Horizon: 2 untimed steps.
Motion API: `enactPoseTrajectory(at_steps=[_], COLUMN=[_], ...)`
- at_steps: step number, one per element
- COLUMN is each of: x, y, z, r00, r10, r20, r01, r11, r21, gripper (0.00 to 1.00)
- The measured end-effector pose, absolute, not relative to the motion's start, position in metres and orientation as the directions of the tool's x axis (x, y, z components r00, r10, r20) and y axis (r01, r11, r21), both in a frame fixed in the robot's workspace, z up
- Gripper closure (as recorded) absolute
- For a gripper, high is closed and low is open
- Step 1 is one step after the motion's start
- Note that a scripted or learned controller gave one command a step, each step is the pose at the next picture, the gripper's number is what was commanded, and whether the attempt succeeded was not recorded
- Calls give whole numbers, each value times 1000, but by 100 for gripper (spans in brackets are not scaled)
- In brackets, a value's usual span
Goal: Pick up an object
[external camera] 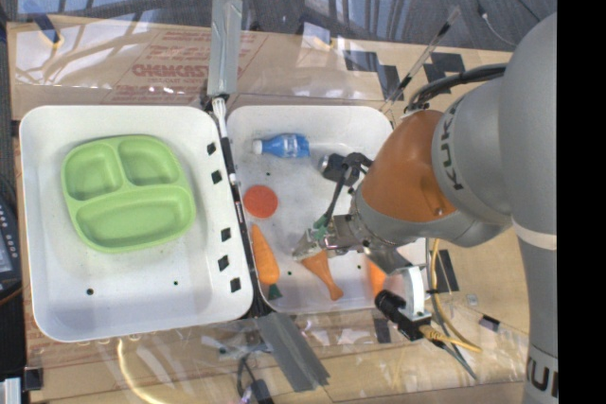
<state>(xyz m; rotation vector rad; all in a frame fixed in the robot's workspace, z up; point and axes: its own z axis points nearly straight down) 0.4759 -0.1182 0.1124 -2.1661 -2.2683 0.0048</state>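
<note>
My gripper is low in the right bin, near its front edge. It sits right at the upper end of a small orange carrot-shaped toy, which lies slanted on the bin floor. I cannot make out whether the toy is between the jaws. A longer orange carrot lies along the bin's left wall. A red disc rests left of the gripper, and a blue bottle lies on its side at the back. Another orange piece peeks out under the arm.
The left bin holds a green divided plate. The arm's grey and orange wrist covers the right bin's right side. Tape strips and cables lie on the cardboard-covered bench in front.
</note>
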Motion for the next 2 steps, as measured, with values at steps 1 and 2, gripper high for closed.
enactPoseTrajectory(at_steps=[1,2], x=[478,478], y=[-104,-36], z=[221,373], r00=[97,124], r10=[995,992], r20=[0,0], r01=[995,992], r11=[-97,-124], r21=[0,1], gripper=[100,100])
